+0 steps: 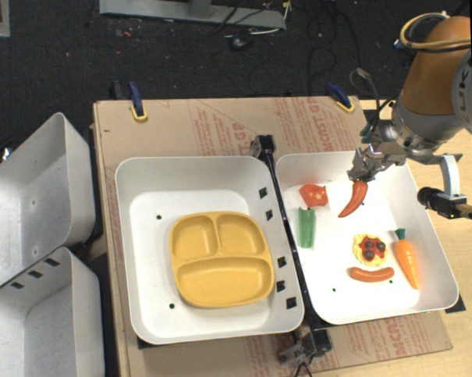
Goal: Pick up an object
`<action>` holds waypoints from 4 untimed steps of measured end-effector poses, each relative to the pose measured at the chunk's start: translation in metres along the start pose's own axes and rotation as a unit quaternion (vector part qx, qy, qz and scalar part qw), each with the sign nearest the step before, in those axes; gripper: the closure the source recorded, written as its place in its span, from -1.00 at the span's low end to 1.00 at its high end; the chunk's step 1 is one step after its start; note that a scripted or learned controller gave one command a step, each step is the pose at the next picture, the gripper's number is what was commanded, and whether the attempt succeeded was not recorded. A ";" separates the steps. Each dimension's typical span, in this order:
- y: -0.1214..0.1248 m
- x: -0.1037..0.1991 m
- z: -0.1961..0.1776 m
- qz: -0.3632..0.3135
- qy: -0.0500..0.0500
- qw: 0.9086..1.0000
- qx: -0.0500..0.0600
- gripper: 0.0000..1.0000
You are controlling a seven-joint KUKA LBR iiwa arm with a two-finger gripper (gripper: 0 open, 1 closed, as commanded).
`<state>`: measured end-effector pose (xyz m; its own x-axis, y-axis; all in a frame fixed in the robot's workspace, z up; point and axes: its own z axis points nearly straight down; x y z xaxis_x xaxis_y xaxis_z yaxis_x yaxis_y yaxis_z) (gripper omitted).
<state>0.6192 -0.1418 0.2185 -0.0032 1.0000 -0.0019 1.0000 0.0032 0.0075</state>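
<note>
Chili (354, 200) (stem hidden), pinched by gripper (363, 173)

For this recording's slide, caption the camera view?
Gripper lifts a red chili pepper above the right bin.

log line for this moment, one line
arm: over right bin | gripper: shut on red chili pepper | pepper: hanging, lifted | yellow tray: left bin
</note>
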 end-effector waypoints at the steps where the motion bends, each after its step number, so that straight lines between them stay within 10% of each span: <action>1: -0.005 0.050 0.006 -0.001 0.001 1.000 0.005 1.00; 4: 0.003 0.220 -0.006 -0.003 0.002 1.000 0.004 1.00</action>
